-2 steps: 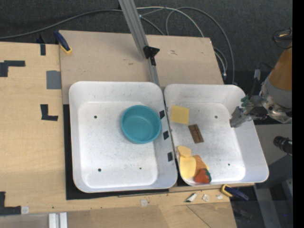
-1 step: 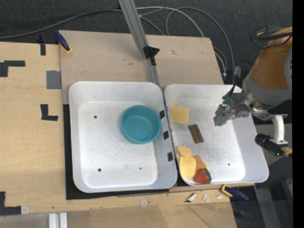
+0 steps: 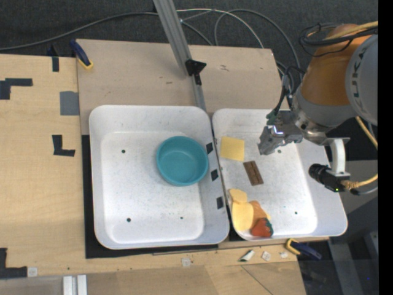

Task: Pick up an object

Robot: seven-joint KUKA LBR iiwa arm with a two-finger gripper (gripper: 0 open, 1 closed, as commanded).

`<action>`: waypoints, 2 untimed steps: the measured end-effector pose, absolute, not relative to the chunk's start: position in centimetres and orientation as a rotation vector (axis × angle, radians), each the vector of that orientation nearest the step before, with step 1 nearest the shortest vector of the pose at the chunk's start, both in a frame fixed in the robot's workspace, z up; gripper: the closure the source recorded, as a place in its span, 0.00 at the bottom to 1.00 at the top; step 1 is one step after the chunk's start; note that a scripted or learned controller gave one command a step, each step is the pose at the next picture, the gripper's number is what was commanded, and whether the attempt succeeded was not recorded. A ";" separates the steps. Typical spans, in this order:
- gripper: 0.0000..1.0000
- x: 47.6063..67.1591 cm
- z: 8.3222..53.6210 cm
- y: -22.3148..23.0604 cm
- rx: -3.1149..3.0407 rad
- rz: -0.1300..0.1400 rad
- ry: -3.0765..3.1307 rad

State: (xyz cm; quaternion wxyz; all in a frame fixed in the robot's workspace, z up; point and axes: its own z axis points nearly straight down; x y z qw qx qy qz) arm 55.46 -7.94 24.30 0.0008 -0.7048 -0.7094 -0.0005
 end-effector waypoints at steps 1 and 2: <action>1.00 57.7 22.9 -2.7 -2.213 0.001 -2.227; 1.00 59.2 23.4 2.5 -2.212 -0.001 -2.228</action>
